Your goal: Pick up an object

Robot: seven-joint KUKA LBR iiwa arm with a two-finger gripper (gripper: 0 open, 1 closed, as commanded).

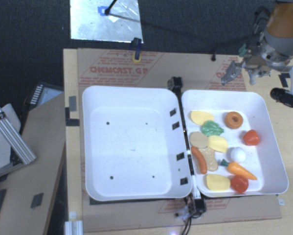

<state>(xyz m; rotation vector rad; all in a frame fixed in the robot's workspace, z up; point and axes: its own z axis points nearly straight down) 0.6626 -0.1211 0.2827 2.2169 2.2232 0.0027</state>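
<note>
camera view has the gripper (233,76) hanging above the far rim of the right bin (270,112), outside it, with nothing between its fingers; whether they are spread or pressed together i cannot tell; the toy foods lie below and nearer the camera than it, the doughnut (233,120) closest, the red tomato (251,137) beyond that, the carrot (241,170) and white egg (238,154) farther off. the doughnut looks the likeliest pick; i judge it light, stiff and smooth plastic, so grip across its ring, outer edge to outer edge, squarely, lest it slip.
</note>
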